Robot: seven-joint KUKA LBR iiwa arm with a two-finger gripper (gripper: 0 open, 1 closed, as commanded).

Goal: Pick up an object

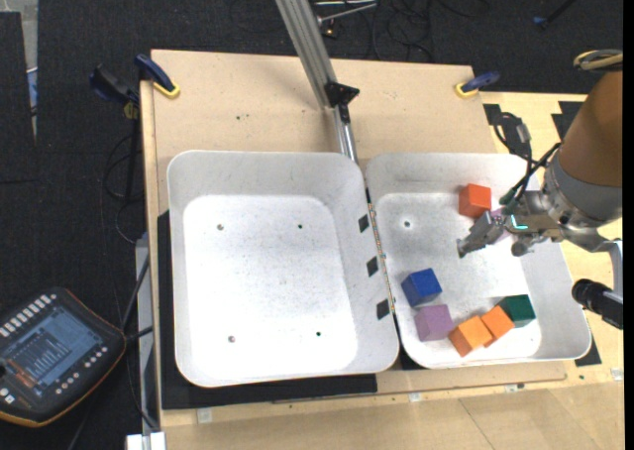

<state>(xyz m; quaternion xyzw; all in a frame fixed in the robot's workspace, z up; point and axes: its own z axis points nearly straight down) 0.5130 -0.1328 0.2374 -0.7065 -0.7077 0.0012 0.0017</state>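
Hovering over the right bin (pixel 555 270), my pincer (pixel 482 237) hung just below the orange cube (pixel 475 199), holding nothing I could see; whether it was apart or together, I couldn't tell. Blue (pixel 422 286), purple (pixel 432 321), green (pixel 517 310) cubes lay untouched. Picking remained undone.

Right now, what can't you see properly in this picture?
- Gripper, camera view: small and blurred over the right bin; whether anything is held is unclear.
- Arm: cut off by the right edge.
- Green block: partly hidden by an orange block.
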